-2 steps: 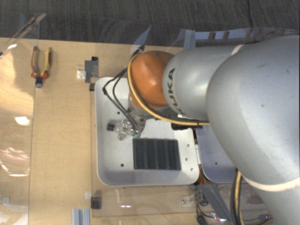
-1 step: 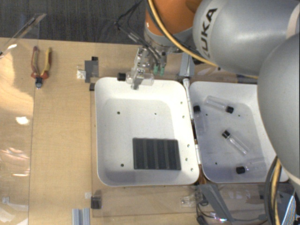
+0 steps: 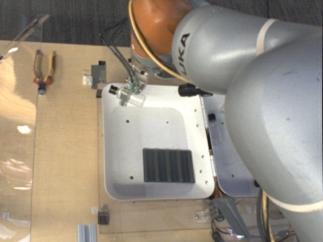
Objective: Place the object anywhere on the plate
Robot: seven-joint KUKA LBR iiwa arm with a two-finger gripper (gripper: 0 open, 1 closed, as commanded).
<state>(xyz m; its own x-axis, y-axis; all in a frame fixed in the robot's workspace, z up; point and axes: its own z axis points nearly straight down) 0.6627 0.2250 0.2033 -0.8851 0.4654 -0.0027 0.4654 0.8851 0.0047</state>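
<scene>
Across the right side we see the arm (image 3: 242,74) reaching over the left bin (image 3: 116,150). On that bin's floor lies a dark ribbed plate (image 3: 168,166). At the bin's upper left corner sits a small clear object (image 3: 130,97), apart from the plate. Pliers (image 3: 44,70) lie on the table (image 3: 65,160). We cannot tell the fingers' state.
</scene>
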